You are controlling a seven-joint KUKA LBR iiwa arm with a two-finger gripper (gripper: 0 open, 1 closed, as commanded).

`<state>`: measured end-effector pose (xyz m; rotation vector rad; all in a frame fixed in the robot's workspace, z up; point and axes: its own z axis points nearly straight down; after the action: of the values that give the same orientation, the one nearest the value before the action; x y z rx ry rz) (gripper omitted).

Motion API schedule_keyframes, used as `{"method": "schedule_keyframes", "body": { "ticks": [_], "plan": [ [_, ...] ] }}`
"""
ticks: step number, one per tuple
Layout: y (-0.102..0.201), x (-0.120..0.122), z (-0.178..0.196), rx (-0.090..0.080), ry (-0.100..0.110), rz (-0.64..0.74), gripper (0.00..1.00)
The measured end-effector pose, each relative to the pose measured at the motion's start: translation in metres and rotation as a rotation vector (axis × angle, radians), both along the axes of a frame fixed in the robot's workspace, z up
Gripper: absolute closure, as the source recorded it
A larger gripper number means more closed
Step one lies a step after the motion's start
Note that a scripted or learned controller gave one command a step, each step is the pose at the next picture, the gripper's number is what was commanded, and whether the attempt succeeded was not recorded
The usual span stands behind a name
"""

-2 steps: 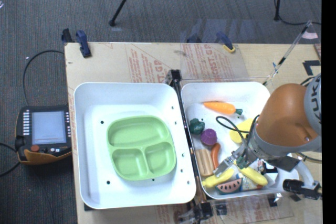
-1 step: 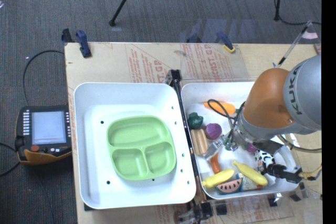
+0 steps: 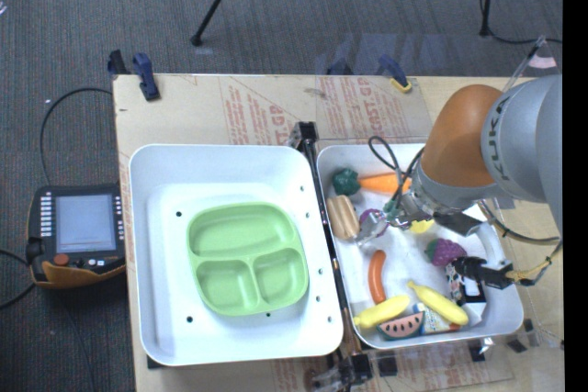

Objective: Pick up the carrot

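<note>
Fingers (image 3: 390, 218): state cannot be told; lowered into right bin (image 3: 511, 308), just below carrot (image 3: 378, 183), apparently positioning for a grab.

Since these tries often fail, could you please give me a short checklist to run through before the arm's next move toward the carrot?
1. Carrot located: ok. It lies near the far edge of the right bin, beside the broccoli.
2. Carrot fully exposed: not ok. The arm's orange band hides its right end.
3. Gripper over the carrot: not ok. It sits nearer the camera than the carrot, close to the hot dog bun.
4. Jaws holding the carrot: not ok. The carrot lies apart from them.
5. Jaws open: cannot tell.
6. Cable clearance: cannot tell. A black cable loops above the carrot.
</note>
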<state>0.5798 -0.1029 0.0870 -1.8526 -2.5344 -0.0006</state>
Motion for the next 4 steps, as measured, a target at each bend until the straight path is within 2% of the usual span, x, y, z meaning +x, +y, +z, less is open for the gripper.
{"method": "schedule_keyframes", "body": {
  "ticks": [1,2,3,4],
  "plan": [
    [-0.025,0.055,0.001,-0.002,-0.002,-0.031,0.00],
    [-0.063,0.067,0.002,0.002,-0.004,-0.340,0.00],
    [-0.061,0.067,0.012,0.000,-0.003,-0.332,1.00],
    [-0.031,0.067,0.151,0.000,-0.010,-0.659,1.00]
  ]
}}
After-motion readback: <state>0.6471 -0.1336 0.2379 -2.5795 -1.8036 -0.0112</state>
